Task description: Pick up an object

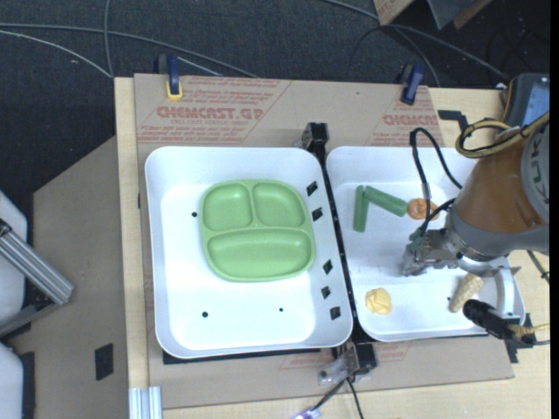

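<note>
Nearest the camera in the right bin (417, 319), one of two white bins side by side on the counter (262, 110), lies one lumpy yellow piece (378, 300), close to the bin's near rim. To its right, toward the near right corner, lies one cream cone-shaped piece (465, 292), partly tucked beneath the arm's wrist.

Just beyond these two the tool (422, 258) hangs over the middle of the right bin, well apart from the yellow piece and on the near side of the green piece. Whether it is open or closed cannot be told from this slant.

Farther back in the same bin lies one green L-shaped piece (362, 208), its long limb pointing right. One small orange piece (418, 207) sits just beside that limb's end. That makes four loose things in this bin.

The left bin (253, 323) holds one green plate (258, 253) with three compartments, lying flat at its centre. Three small dark dots mark this bin's floor.

At the counter's far edge are two blue clamps (175, 75), one above each bin.
</note>
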Motion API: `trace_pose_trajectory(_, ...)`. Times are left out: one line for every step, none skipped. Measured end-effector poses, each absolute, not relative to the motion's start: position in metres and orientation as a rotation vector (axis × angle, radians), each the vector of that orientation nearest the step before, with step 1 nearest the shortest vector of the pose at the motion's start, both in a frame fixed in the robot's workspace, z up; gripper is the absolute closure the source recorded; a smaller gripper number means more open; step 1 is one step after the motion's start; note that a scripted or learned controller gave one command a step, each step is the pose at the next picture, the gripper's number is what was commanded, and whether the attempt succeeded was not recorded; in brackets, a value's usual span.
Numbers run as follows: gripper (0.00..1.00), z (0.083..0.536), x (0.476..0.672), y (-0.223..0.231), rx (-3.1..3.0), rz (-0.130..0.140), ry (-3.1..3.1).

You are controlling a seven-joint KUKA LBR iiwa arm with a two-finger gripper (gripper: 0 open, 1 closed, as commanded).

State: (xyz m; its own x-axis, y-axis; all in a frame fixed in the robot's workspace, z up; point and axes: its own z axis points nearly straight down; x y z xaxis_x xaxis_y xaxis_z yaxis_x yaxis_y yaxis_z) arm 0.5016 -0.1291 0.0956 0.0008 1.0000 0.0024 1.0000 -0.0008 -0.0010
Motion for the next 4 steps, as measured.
trace_pose_trajectory(1.00,0.160,0.503,-0.127,-2.224,-0.006,-2.227)
trace_pose_trajectory(1.00,0.203,0.502,-0.123,-2.223,-0.004,-2.226)
trace_pose_trajectory(1.00,0.247,0.503,-0.123,-2.223,-0.004,-2.226)
trace_pose_trajectory(1.00,0.243,0.523,-0.065,-2.213,-0.004,-2.229)
